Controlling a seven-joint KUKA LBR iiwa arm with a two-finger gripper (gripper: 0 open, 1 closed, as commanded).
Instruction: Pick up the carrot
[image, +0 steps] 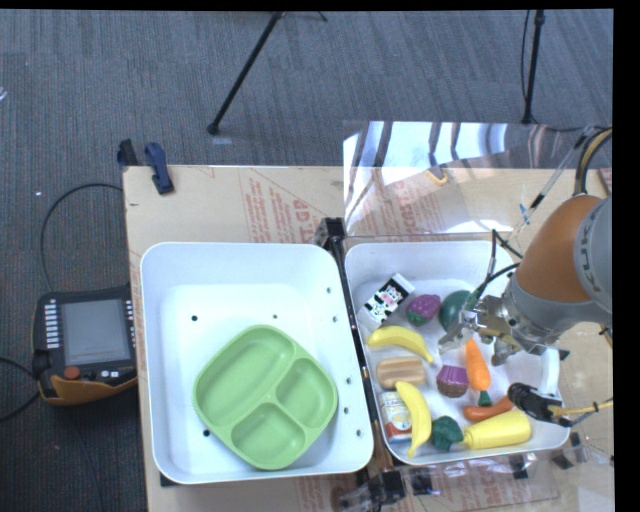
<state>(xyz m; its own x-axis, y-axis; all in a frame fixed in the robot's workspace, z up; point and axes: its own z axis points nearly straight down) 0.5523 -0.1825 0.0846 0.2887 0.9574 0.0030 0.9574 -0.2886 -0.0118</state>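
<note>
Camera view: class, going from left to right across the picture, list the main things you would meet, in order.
Pendant → green plate → milk carton → purple plum → carrot → arm

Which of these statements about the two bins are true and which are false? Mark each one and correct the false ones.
1. The green tray lies in the left bin. True.
2. The carrot lies on the green tray. False: it lies in the right bin, among the toy food.
3. Two bananas are in the right bin. True.
4. The claw hangs over the left bin. False: it is over the right bin, by the carrot.
</note>
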